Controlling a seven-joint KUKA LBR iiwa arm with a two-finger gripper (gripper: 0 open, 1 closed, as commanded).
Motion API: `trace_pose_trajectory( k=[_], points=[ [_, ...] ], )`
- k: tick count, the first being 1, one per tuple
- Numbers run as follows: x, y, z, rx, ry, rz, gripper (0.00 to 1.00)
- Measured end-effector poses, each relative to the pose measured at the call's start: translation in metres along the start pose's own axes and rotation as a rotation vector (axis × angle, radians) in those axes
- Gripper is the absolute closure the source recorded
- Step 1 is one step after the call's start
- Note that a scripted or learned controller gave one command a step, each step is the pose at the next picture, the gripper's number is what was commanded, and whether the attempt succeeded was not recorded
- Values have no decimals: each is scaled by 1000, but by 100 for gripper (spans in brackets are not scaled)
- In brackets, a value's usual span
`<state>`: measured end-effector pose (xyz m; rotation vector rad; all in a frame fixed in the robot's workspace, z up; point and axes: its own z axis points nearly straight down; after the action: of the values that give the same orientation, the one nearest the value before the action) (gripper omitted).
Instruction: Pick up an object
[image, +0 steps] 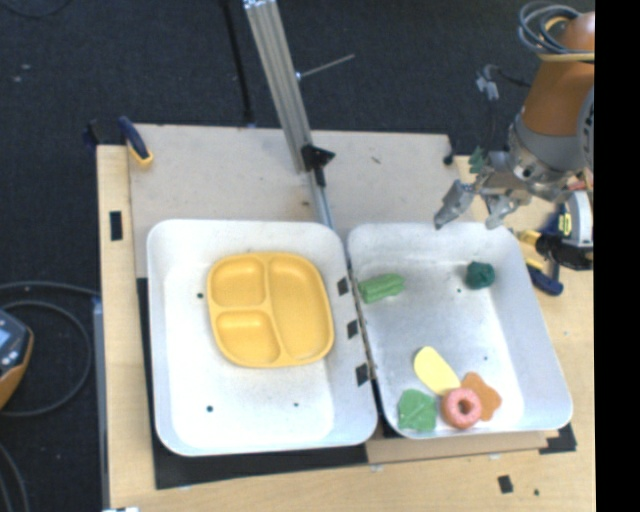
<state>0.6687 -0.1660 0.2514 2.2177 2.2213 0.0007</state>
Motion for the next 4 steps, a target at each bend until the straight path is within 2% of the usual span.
trace_pose_trajectory(
  k=[1, 3, 4],
  points=[
    [0, 4, 43, 4, 0, -1, 0],
    [4, -6, 147, 5, 0, 1, 0],
    [3, -3, 132, -4, -2, 1, 100]
  ],
)
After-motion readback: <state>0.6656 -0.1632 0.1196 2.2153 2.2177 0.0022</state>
